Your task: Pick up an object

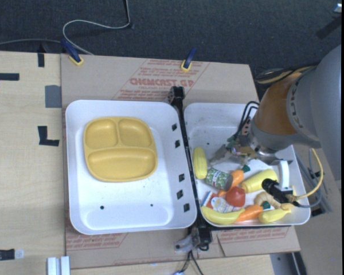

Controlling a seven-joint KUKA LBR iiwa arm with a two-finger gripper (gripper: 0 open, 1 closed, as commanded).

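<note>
- Two shallow white bins sit side by side on the table (23,153): the left bin (80,171) and the right bin (218,116).
- The left bin holds a yellow divided tray (120,149), lying flat in its upper half.
- The right bin holds a heap of toy food, crowded into its lower half.
- A yellow-green piece (200,162) lies upright along the right bin's left wall.
- Just right of it lies a green can (218,179), tilted, with an orange carrot-like piece (237,178) touching its right end.
- A red tomato-like ball (235,196) sits below the can, and a yellow banana (221,215) curves along the bin's bottom edge.
- A pale yellow piece (258,180) lies to the right of the carrot-like piece, and an orange piece (250,212) rests beside the banana.
- The arm (309,107) reaches in from the right, its orange band (272,107) over the right bin's upper right part.
- The pincer (236,149) hangs low over the middle of the right bin, just above the heap.
- The can and carrot-like piece lie just below the pincer, and the yellow-green piece lies to its left.
- Whether the pincer is spread or pressed together, I cannot tell; nothing is seen held in it.
</note>
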